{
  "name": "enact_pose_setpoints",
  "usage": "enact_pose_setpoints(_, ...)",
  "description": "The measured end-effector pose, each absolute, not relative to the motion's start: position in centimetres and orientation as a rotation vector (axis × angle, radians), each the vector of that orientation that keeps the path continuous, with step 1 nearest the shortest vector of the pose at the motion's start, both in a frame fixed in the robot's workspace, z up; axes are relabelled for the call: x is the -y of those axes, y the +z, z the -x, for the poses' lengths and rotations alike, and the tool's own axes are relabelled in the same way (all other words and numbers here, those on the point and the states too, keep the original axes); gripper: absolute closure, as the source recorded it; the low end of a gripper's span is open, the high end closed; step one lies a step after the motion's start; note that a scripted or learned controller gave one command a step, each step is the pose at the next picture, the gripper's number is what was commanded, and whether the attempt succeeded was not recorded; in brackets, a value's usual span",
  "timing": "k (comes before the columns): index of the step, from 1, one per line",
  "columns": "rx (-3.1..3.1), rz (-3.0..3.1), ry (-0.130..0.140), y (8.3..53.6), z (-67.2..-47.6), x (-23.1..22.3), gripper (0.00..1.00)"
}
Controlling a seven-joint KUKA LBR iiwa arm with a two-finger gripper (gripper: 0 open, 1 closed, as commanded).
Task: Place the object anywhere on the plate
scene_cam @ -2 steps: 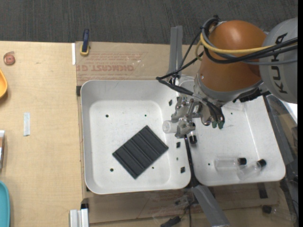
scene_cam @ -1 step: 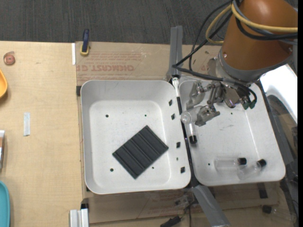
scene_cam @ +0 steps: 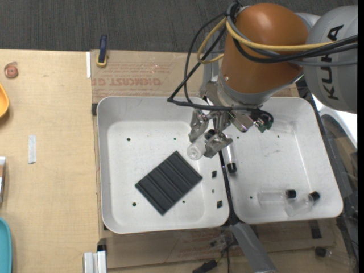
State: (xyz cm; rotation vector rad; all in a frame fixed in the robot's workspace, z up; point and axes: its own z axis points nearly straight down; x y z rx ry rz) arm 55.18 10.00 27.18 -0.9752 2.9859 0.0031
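Observation:
The plate (scene_cam: 169,182) is a dark grey ribbed square lying flat in the left bin (scene_cam: 114,152), turned diagonally. My gripper (scene_cam: 204,143) hangs over the left bin's right side, close to the divider between the bins. It sits just up and right of the plate. A small clear vial (scene_cam: 195,151) with a dark cap end shows between the fingers, tilted, its clear end poking out down-left. The vial is above the bin floor, just off the plate's upper right corner.
The right bin (scene_cam: 318,152) holds two clear vials with black caps (scene_cam: 284,197) (scene_cam: 311,198) near its front edge. A small black piece (scene_cam: 231,166) lies by the divider. Cables loop from the wrist over the bins' back edge.

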Motion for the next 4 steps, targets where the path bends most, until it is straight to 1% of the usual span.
enact_pose_setpoints(1,-2.789,1.438,0.002,28.8,-55.5,-7.1,1.00)
enact_pose_setpoints(2,-2.768,1.482,0.003,19.1,-57.9,-3.6,1.00)
enact_pose_setpoints(3,-2.557,1.822,0.003,19.1,-54.8,-1.5,1.00)
enact_pose_setpoints(4,-2.059,2.367,0.004,25.2,-58.6,-6.5,1.00)
